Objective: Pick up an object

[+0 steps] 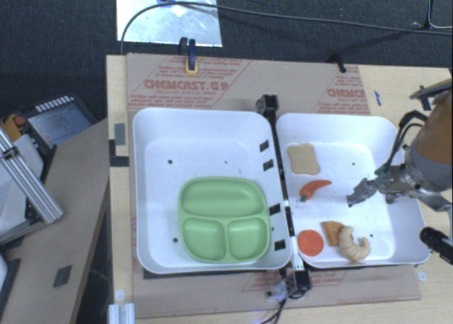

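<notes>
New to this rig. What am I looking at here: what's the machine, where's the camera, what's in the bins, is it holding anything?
One fixed camera looks down at a slant on a bench with two shallow white bins. The left bin holds a green divided plate. The right bin holds toy food: a tan bread slice, a red chili pepper, a round red slice, an orange wedge and a beige shrimp-like piece. The grey arm reaches in from the right; its gripper hangs over the right bin. Nothing shows between its fingers.
</notes>
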### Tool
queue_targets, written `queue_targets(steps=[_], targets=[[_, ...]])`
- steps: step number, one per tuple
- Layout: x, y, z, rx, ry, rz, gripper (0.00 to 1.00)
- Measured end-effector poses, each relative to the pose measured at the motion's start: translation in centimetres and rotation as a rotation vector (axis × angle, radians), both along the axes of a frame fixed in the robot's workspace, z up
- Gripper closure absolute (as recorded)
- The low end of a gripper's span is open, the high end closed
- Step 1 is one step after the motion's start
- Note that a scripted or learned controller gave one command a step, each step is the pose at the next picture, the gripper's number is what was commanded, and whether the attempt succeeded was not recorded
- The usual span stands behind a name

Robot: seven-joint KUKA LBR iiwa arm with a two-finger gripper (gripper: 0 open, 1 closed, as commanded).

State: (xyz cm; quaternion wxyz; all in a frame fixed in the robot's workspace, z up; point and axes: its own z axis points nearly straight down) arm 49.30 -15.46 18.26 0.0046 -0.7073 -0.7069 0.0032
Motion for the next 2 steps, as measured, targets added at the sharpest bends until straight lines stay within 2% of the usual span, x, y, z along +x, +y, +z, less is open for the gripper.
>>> queue_targets(steps=[1, 2], targets=[[0.3, 0.0, 0.6, -0.002, -0.012, 0.003, 0.00], [0.3, -0.7, -5.3, -0.001, -0.009, 0.002, 0.00]])
